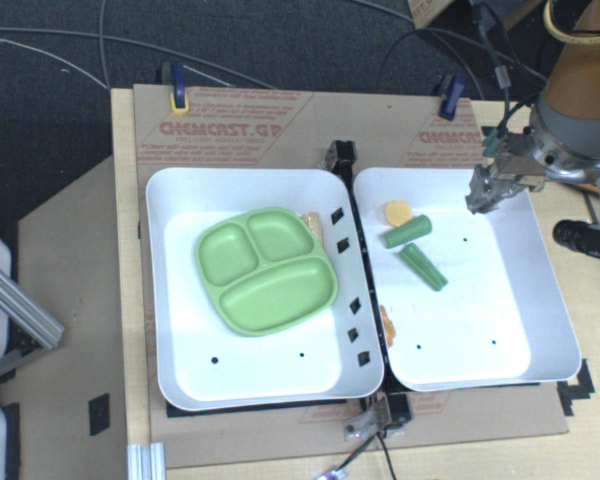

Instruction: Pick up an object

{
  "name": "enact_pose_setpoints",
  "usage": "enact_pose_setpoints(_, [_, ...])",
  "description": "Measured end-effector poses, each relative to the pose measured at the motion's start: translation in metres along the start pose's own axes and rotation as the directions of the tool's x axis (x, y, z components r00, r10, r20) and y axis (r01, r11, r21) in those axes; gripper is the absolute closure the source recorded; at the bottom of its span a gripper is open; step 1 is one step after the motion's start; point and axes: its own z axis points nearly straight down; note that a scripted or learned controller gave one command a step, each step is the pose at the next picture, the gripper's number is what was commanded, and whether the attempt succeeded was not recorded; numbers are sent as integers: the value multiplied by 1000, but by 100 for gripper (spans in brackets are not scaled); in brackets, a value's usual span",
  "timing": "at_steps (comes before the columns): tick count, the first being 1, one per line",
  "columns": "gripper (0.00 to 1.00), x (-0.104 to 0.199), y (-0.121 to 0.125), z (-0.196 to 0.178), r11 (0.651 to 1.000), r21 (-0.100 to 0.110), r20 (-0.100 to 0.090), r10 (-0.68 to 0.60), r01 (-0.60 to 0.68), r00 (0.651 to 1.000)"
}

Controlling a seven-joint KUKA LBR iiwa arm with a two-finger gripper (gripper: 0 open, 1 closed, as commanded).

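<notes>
— So, what's nearest us on the tabletop (240, 118)?

— Down at the front edge, the join between the two bins, with a cable running off from it. Just above that, tucked against the right bin's (540, 358) left wall, a small orange scrap (386, 325); I can't tell what it is.

— And the left bin (180, 368)?

— A green divided plate (267, 269) lies flat in its middle, three compartments, tilted a little. Something tan (311, 226) peeks out from behind the plate's upper right corner, touching it.

— What's there to pick up on the right?

— Two green cylinders in the upper left part of the right bin. The nearer cylinder (423, 267) lies at a slant; the farther cylinder (408, 231) lies crosswise above it, their ends almost meeting. A small yellow piece (397, 211) sits just beyond, touching the farther one.

— Where's the arm?

— It comes in from the right, the orange band (583, 78) high above the wrist. The gripper (483, 196) hangs over the bin's upper right part, well apart from the cylinders.

— Are the fingers spread or pressed together?

— I cannot tell from here; they're a dark blur. Nothing shows between them.

— Farther back?

— Two blue clamps (180, 88) on the board's far edge, then cables over dark carpet.
</notes>
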Motion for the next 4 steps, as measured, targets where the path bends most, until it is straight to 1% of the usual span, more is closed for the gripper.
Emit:
enact_pose_setpoints(2, [100,109,20,35,1000,1,0,-2,2,1000])
enact_pose_setpoints(3, [100,162,26,48,1000,1,0,-2,2,1000])
enact_pose_setpoints(4, [100,204,44,48,1000,-5,-1,-2,2,1000])
